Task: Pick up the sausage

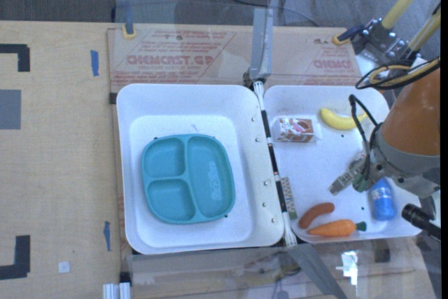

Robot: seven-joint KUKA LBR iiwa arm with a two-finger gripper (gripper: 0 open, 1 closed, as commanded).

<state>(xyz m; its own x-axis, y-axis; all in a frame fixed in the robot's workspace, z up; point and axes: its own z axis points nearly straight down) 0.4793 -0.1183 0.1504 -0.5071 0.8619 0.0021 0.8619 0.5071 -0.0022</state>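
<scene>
The sausage (316,213), a short reddish-brown piece, lies near the front left corner of the right bin (308,164). It rests just above and left of an orange carrot (336,227). My gripper (344,183) hangs over the right bin, up and to the right of the sausage and apart from it. Nothing shows in its grasp. The arm's orange band (420,119) covers the bin's right side.
A yellow banana (337,120) and a small snack packet (295,129) lie at the back of the right bin. A blue bottle (383,201) sits beside the gripper at the right. The left bin (133,115) holds a teal divided plate (187,178).
</scene>
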